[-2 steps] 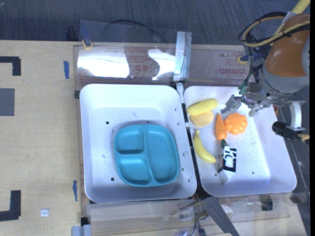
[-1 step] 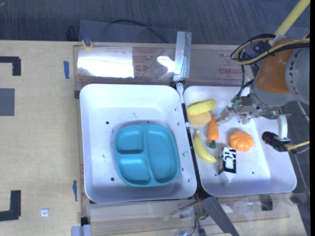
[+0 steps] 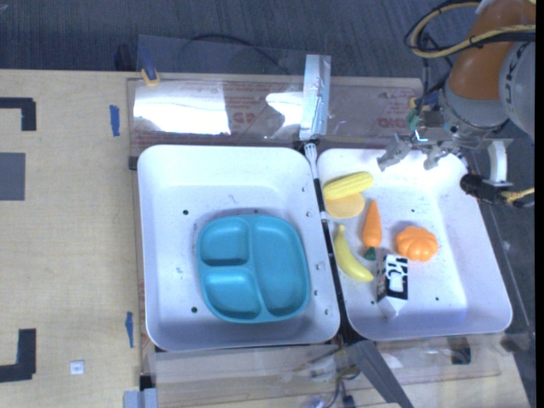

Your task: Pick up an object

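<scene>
The right bin holds several toy foods. A yellow corn cob rests on a yellow-orange round piece by the bin's left wall. Lower down are a carrot, a banana, an orange pumpkin and a black-and-white packet. My gripper hangs over the bin's far edge, up and to the right of the corn. Its fingers are spread open with nothing between them.
The left bin carries a blue divided plate. A shiny metal strip and clear sheeting lie behind the bins. Cables loop above the arm's orange band at the top right.
</scene>
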`<state>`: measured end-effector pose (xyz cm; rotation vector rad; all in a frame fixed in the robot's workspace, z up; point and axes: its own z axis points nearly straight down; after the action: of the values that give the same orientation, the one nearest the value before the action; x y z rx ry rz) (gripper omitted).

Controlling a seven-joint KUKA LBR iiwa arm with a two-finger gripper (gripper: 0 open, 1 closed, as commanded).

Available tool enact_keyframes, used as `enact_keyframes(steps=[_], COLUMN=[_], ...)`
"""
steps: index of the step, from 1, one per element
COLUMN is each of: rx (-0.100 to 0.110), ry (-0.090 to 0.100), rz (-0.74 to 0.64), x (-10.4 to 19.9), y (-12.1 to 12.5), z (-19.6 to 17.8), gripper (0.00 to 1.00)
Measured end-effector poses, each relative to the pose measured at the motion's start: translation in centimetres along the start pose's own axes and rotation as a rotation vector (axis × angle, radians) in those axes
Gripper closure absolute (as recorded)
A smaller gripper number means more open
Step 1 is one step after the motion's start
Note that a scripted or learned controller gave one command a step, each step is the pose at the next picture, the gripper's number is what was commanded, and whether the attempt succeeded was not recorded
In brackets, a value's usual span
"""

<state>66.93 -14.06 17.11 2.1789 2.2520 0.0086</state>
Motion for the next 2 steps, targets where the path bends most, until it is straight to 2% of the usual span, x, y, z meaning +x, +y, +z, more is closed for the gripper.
enact_keyframes(steps=[1,2], rx=[0.013,0.006], ry=[0.003,0.001], rz=[0.0,0.003], x=[2.0,1.9], y=[-9.0,-8.8], z=[8.0,6.8], gripper=[0.0,1.0])
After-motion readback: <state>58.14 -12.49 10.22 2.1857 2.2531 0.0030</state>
